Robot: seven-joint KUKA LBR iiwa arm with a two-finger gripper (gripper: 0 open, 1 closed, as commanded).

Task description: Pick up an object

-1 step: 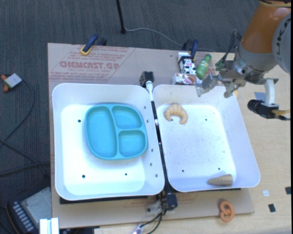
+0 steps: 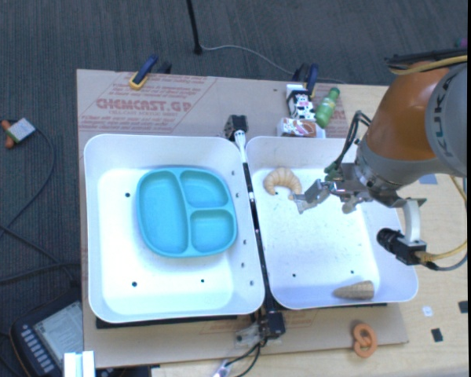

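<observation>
My gripper [image 2: 330, 200] hangs over the upper middle of the right bin [image 2: 392, 293], open, with nothing between its fingers. A tan croissant-shaped object [image 2: 282, 181] lies just left of the left fingertip [image 2: 308, 200], near the bin's upper left corner, apart from it. Against the front wall of the same bin rests a tan cone-shaped object [image 2: 355, 290]. The left bin [image 2: 110, 289] holds a blue sectioned plate [image 2: 158, 234].
An orange ring-shaped piece [image 2: 364, 339] lies on the bench in front of the right bin. Behind the bins stand a green bottle [image 2: 326, 107] and a small packet [image 2: 300, 124]. Blue clamps [image 2: 145, 70] sit on the board's back edge.
</observation>
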